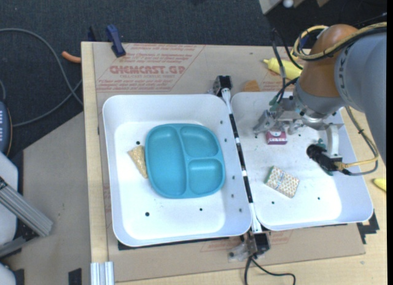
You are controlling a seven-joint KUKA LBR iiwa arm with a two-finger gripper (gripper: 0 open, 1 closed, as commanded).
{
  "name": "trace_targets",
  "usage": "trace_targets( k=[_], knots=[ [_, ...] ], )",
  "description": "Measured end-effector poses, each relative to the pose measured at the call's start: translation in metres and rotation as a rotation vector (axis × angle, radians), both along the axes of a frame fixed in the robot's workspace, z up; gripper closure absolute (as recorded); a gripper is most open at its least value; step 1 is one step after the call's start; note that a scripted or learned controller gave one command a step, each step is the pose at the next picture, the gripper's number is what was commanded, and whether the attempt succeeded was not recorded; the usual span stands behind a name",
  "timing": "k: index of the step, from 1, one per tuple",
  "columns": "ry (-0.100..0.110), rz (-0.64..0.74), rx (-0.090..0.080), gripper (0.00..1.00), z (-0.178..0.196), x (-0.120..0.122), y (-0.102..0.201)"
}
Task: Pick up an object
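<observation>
Gripper (277, 127) is hanging low over the far half of the right bin (319, 207), at the end of the grey arm (362, 62) with its orange band (322, 62) that is reaching in from the right. Whether it is spread wide, drawn narrow or clamping anything cannot be told, since the metal parts are blurring together there. A small dark red and white object (276, 137) is lying directly beneath the gripper on the bin floor, so close that the two seem to be touching, though nothing is showing it being lifted or gripped. Nearer the camera from the gripper, well apart from it, a small patterned packet (282, 181) is lying flat and tilted in the same bin. To the gripper's left, across the black strip where the bins are meeting, the left bin (123, 216) is holding a teal divided plate (184, 160) with three compartments, and a tan, sponge-like piece (139, 158) is sitting tucked against the plate's far-left edge. Beyond the gripper, outside the bin on the table (153, 66), a yellow banana-like item (277, 66) is lying beside a small orange piece (250, 85). Far off to the left on the table's back edge, a blue clip (115, 39) is resting.
</observation>
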State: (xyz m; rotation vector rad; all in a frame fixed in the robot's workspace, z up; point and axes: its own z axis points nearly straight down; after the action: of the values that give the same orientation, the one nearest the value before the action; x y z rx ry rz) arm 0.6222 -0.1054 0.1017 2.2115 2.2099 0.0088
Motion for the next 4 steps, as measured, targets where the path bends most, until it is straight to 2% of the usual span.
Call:
trace_targets(
  k=[1, 2, 3, 4],
  knots=[
    [-0.002, 0.000, 0.000, 1.00, 0.010, 0.001, 0.000],
    [-0.002, 0.000, 0.000, 0.00, 0.010, 0.000, 0.000],
    [0.006, 0.000, 0.001, 0.00, -0.012, 0.000, 0.007],
    [-0.001, 0.000, -0.001, 1.00, 0.000, 0.002, 0.007]
  ],
)
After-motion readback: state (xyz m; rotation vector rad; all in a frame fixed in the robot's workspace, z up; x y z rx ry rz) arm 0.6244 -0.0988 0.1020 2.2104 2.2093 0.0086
